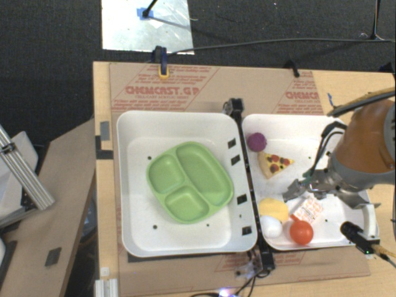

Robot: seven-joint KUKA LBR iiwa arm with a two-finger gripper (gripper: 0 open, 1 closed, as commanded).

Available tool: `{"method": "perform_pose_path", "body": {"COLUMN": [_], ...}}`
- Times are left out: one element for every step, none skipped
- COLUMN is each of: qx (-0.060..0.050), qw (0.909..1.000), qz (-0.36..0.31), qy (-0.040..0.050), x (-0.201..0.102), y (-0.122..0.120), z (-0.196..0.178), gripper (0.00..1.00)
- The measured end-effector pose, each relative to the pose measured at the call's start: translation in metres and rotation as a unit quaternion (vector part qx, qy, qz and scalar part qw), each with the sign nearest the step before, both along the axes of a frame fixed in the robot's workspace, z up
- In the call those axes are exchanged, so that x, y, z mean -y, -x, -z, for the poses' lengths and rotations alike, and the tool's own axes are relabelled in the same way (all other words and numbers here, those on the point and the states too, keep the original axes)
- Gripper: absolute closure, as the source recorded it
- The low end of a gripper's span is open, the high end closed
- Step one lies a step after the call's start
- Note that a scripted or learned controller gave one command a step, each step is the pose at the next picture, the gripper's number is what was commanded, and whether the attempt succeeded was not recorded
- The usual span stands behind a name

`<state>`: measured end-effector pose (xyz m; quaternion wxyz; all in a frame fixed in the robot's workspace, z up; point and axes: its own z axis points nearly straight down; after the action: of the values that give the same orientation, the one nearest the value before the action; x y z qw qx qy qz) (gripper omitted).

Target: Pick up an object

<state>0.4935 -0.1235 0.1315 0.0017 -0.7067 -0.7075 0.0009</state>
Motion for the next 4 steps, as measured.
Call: {"method": "perform_pose_path", "body": {"qx": [0.008,0.013,0.005,0.005], "qw": [1.0,0.9999,1.0,1.0], "qz": [0.002,0.002,-0.001,-0.002], "qy": [0.0027,0.007,0.0013,0.0014], "x": [0.002,0.005,0.009,0.009], "y": [-0.004,-0.006,-0.008,-0.009], "z": [0.044,0.031,-0.033,-0.075], "gripper": [0.0,1.0,1.0,1.0]}}
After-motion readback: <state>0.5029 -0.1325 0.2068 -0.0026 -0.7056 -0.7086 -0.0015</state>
